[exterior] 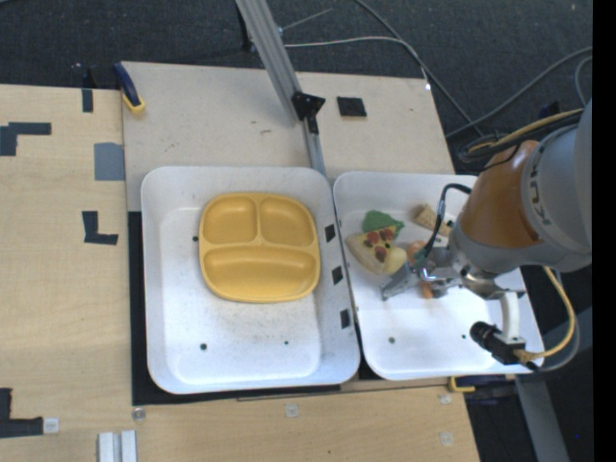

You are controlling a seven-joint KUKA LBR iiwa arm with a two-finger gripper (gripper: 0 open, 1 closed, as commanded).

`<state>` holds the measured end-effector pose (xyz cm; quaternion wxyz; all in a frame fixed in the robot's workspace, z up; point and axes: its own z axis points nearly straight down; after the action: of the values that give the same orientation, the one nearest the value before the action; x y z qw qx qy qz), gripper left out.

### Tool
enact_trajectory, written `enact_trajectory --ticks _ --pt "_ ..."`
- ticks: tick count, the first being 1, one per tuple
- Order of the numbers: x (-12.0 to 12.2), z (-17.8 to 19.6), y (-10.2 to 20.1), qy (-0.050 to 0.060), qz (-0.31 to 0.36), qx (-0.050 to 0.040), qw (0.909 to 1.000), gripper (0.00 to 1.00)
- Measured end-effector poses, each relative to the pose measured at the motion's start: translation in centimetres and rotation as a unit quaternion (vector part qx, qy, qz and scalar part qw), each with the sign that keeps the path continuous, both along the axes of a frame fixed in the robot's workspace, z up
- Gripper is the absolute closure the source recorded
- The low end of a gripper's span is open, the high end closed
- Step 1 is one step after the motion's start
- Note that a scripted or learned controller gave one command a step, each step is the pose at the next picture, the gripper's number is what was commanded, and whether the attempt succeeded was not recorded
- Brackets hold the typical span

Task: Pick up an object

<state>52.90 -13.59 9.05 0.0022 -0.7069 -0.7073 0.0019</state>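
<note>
- Camera view, nearest edge first: the wooden surface [58, 287] carries two shallow white bins side by side.
- Left bin [173, 354] holds one yellow divided plate [259, 246], lying flat toward its far half, with bare white floor nearer the camera.
- Right bin [423, 349] holds a small cluster of toy food in its far half: a pizza slice [377, 251] with a green piece [381, 222] just beyond it, and a tan block [424, 216] further right.
- Gripper [409, 279] is low in the right bin, just beside the pizza slice; I cannot tell how wide it is set.
- Grey arm with orange band [500, 210] reaches in from the right.
</note>
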Motion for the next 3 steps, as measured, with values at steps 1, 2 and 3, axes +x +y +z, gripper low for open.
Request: enact_trajectory --ticks 1,2,3 --pt "0.1 1.2 0.1 -0.001 0.001 0.0004 1.0 1.0" --pt "0.5 5.5 0.3 -0.004 0.001 -0.0003 1.0 1.0" --pt "1.2 9.9 0.2 -0.004 0.001 -0.0005 1.0 1.0"
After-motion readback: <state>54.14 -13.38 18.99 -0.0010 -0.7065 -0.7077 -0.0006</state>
